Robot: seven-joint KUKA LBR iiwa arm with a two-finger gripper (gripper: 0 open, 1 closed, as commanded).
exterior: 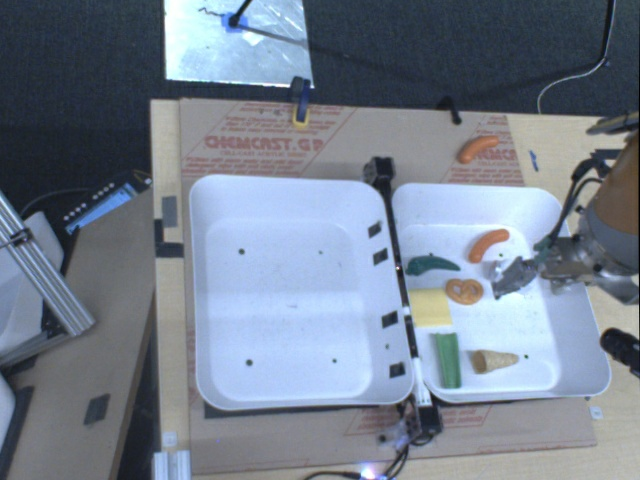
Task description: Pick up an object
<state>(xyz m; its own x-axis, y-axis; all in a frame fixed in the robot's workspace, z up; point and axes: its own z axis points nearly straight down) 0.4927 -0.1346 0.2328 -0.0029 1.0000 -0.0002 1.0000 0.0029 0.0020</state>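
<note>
Arm cut off at right edge — hand blurred, finger state unreadable.

Arm reaches from right, claw lowered.

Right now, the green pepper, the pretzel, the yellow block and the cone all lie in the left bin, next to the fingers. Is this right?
Not quite: the bin is wrong. The camera view shows the green pepper, pretzel, yellow block and cone in the right bin, next to the fingers.
</note>
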